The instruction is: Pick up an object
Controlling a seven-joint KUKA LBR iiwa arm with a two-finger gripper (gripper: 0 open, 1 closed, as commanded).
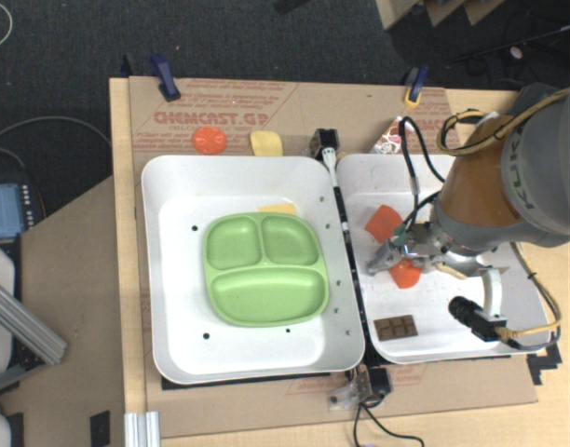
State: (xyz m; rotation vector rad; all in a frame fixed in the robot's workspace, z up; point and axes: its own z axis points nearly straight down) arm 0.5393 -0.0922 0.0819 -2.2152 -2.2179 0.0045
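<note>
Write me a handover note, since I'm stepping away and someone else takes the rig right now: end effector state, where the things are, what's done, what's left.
End effector: low in the right bin, down among the orange pieces; whether it is open or shut cannot be judged from this view.
Things in the right bin: orange block just above the end effector, smaller orange piece right beside it, brown chocolate-bar-like piece near the front edge.
Left bin: green divided plate with a yellow item behind it.
Done: arm is at the objects.
Left: no lift is evident; confirm a grasp and raise an object.
</note>
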